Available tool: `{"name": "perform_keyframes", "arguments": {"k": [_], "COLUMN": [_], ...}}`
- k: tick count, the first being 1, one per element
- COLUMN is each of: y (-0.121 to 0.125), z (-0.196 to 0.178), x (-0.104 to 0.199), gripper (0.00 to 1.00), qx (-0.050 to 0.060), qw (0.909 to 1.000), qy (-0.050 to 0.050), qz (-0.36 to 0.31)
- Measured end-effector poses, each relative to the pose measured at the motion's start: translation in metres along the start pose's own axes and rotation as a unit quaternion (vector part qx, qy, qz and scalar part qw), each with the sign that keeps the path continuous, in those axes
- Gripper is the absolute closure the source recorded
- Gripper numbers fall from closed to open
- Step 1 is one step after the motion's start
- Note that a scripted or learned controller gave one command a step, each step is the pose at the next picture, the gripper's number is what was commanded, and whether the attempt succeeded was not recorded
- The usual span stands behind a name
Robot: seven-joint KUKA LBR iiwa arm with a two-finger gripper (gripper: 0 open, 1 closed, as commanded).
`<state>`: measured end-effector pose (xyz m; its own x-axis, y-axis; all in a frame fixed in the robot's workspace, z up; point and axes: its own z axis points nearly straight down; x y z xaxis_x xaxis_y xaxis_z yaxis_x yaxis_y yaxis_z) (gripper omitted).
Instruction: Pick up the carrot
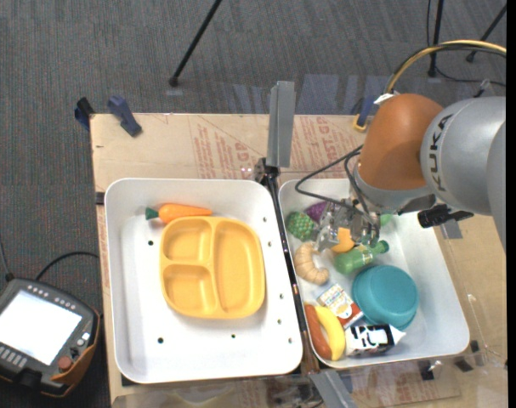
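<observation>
The carrot [184, 212] is lying on its side in the left bin [130, 313], up near the back wall, with its green stub pointing left and the orange tip pointing right. It's sitting just behind the yellow plate [212, 267] (the three-compartment kind), touching or nearly touching the plate's back edge; hard to call from this angle. The plate takes up the middle of that bin. Over in the right bin [440, 313] things are a lot messier: purple grapes [318, 209] at the back, a bumpy green thing [300, 225] just in front of them, a croissant [310, 264] near the left wall, a green bottle [358, 257] lying flat beside it, a teal bowl [385, 297] upside down toward the front, plus a small carton [337, 299], a hot dog [324, 331] and a black-and-white box [372, 337] bunched along the front. The gripper [349, 229] is down in that right bin, low over the pile between the grapes and the bottle, well apart from the carrot. There's something orange-yellow [343, 242] right under it, but I honestly can't tell if the claw is wide, narrow or clamped on anything; the wrist blocks the view. The arm [445, 155] comes in from the right, its orange band sitting right above the bin's back edge.
</observation>
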<state>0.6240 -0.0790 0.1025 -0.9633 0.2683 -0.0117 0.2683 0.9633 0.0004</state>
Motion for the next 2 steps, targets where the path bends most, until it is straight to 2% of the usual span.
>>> {"name": "perform_keyframes", "arguments": {"k": [1,2], "y": [-0.012,-0.034], "z": [-0.153,-0.070], "x": [-0.021,0.054], "gripper": [1.00,1.00], "qx": [-0.001,0.000], "qw": [0.9981,1.0000], "qy": [-0.003,0.009], "qz": [0.062,0.004]}}
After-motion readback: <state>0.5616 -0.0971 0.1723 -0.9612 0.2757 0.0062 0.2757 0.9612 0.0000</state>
